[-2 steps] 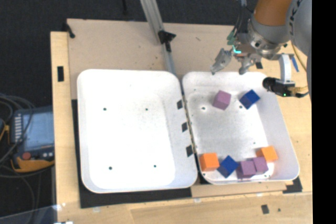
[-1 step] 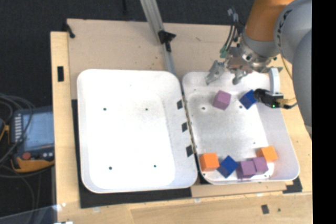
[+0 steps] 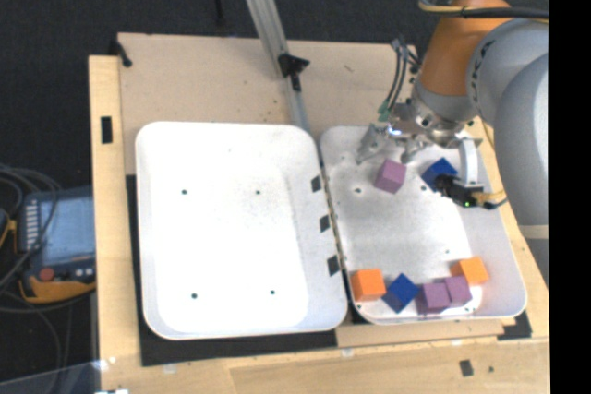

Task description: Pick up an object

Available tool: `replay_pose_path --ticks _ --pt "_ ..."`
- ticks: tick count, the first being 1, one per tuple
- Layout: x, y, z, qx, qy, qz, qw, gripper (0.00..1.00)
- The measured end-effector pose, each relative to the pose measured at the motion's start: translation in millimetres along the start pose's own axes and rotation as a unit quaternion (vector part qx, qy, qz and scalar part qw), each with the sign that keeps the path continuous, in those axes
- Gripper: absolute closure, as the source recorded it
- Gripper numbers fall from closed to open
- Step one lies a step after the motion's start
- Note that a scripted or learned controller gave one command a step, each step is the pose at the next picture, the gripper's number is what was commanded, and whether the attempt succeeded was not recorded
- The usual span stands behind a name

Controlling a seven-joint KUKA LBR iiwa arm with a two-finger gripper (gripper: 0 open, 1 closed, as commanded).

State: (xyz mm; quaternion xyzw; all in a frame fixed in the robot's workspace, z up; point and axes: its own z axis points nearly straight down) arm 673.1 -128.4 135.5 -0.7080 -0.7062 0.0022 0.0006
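Currently, my tool [image 3: 391, 146] over right bin [image 3: 406, 226], purple cube [image 3: 390, 175] just below its tips, grip state undeterminable, blue cube [image 3: 438, 171] beside

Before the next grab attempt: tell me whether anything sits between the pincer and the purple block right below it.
Nothing visible does. The pincer hangs just above the purple block in the right bin; the nearest blue block lies off to its side.

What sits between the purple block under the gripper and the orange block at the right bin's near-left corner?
Nothing: in the camera view, bare white bin floor runs from the purple block to the orange block.
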Motion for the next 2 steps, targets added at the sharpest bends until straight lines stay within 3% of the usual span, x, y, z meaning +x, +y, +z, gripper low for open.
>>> replay_pose_path --ticks 1,2 --pt "-1.3 0.6 39.0 -0.003 -0.001 0.0 1.0 0.0" --pt "-2.2 1.9 25.4 -0.005 -0.001 0.001 1.0 1.0"
